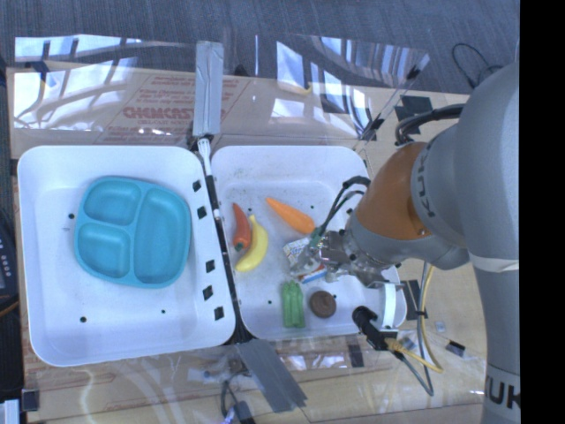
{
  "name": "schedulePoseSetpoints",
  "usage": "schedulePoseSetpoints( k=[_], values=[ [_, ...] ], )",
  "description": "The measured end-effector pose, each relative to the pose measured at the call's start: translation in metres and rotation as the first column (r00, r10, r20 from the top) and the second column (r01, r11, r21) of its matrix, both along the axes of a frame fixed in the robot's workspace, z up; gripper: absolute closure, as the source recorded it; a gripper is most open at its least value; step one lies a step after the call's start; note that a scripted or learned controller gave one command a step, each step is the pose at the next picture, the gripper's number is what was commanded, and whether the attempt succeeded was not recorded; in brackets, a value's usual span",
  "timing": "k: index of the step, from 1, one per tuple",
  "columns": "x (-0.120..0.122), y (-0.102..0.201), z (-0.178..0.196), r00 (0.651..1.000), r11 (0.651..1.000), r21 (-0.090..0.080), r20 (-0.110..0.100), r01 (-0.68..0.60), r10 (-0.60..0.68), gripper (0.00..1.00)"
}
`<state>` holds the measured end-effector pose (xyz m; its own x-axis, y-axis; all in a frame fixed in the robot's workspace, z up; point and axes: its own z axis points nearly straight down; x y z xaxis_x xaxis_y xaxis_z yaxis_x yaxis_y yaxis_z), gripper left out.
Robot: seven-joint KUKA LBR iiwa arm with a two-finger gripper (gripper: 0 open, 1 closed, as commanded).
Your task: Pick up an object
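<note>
My gripper (311,256) is low in the right bin (265,168), near its middle right, over a small crinkled silvery item (295,253) that it partly hides. An orange carrot (291,215) lies just above and left of the gripper. Side by side at the bin's left are a red pepper (240,225) and a yellow banana (255,246). Below the gripper, near the bin's front wall, are a green block (292,305) and a round brown piece (322,304).
The left bin (44,316) holds a blue divided plate (132,231). A black-clipped divider (212,237) separates the two bins. The arm's orange band (393,206) and grey body cover the right bin's right side. Cables hang near the front right corner (397,338).
</note>
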<state>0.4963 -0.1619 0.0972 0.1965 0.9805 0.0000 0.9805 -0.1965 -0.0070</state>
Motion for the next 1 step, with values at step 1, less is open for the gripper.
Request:
schedulePoseSetpoints(
  k=[1],
  values=[
    [0.0248, 0.0571, 0.1035, 0.994, 0.994, 0.001, 0.002, -0.111, 0.111, 1.00]
  ],
)
